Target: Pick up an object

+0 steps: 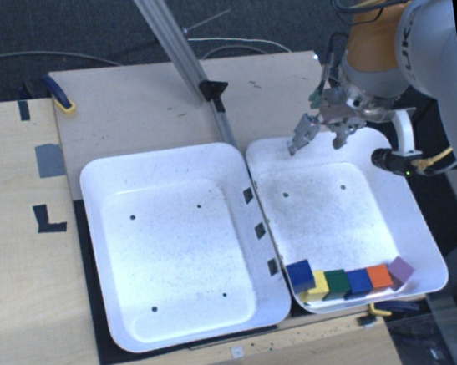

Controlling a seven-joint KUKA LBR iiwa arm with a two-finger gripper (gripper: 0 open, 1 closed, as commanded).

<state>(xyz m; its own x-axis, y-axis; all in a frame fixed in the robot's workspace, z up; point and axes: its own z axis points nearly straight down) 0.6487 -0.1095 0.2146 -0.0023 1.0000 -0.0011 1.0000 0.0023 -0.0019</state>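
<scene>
My gripper hangs over the far rim of the right bin, its two fingers spread apart and nothing between them. Along that bin's near edge lies a row of small blocks: a blue block, a yellow one, a green one, another blue one, an orange one and a purple one. The gripper is well away from them, at the opposite end of the bin.
The left bin lies beside the right one. A metal rail slants down from the top to a black clamp behind the bins. Cables trail by the arm's wrist.
</scene>
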